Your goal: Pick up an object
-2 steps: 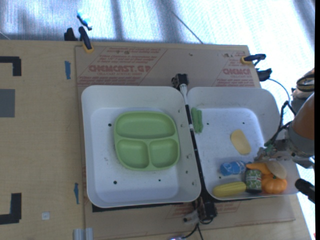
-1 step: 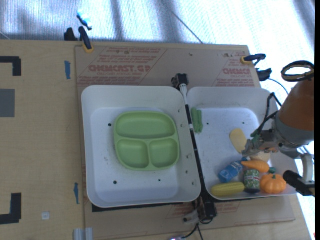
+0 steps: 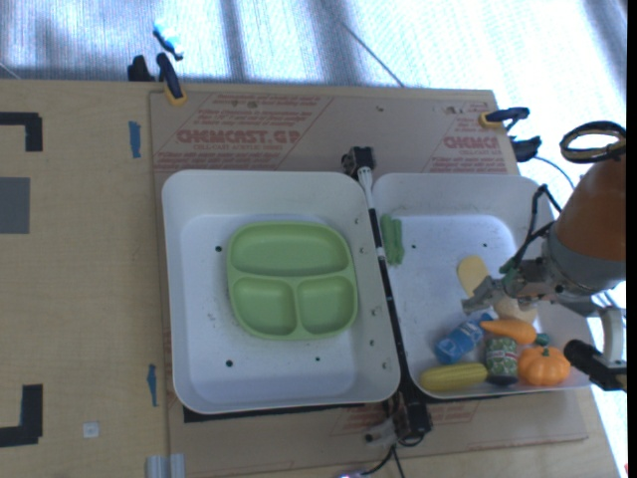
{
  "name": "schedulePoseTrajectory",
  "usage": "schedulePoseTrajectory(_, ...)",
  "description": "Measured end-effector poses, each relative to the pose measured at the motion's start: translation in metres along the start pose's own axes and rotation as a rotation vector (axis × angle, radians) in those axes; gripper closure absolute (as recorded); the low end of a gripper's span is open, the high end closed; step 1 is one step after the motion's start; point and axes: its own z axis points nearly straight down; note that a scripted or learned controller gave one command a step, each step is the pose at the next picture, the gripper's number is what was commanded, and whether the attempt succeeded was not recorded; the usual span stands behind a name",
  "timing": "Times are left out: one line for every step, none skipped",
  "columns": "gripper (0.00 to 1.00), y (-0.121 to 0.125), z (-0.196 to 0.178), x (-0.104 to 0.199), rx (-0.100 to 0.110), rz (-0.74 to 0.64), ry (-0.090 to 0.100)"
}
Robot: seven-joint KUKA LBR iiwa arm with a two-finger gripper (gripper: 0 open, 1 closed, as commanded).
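gripper (image 3: 495,292) seen low over right bin (image 3: 438,217), near its right wall, finger state cannot be told | carrot (image 3: 510,330) lies just below it toward front edge, long axis roughly along that edge | nothing seen held

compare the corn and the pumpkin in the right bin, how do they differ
The corn is yellow, the pumpkin orange. The corn is long and slim, lying on its side along the bin's near wall; the pumpkin is round and squat. The pumpkin sits farther right, closer to the arm. Both lie in the right bin, in the same cluster of toy food.
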Motion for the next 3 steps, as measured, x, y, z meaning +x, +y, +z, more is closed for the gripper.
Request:
schedulePoseTrajectory(0.00, -0.016, 0.047, -0.023, -0.003, 0.000, 0.001)
schedulePoseTrajectory(1.00, -0.015, 0.035, -0.024, -0.009, 0.001, -0.005)
schedulePoseTrajectory(0.00, -0.015, 0.036, -0.024, -0.008, 0.002, -0.004)
